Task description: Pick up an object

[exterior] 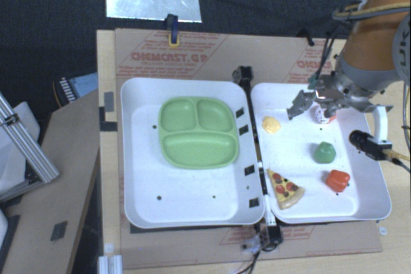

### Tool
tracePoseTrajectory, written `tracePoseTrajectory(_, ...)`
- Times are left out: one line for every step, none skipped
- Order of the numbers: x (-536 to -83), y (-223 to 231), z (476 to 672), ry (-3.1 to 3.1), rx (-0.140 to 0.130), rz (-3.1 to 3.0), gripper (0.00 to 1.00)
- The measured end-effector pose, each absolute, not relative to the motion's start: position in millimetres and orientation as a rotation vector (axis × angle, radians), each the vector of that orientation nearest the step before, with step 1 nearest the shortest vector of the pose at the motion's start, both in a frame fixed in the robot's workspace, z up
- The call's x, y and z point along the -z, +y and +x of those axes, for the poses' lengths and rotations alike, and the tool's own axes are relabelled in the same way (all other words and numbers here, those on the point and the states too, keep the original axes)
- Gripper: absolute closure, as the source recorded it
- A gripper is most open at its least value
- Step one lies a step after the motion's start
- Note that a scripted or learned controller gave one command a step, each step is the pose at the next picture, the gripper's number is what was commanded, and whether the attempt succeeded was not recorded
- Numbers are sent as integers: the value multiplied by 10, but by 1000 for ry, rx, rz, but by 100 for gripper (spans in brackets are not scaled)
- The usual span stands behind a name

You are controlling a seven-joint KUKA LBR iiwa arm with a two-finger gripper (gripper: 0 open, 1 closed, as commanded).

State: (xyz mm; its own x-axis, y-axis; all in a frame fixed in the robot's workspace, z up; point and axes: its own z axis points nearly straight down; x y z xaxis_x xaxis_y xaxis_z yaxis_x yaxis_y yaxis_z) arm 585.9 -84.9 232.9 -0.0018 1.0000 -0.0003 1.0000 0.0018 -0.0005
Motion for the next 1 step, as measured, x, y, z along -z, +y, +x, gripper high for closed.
tracePoseTrajectory(-1821, -785, 5946, -2224, -1, -2217, 0)
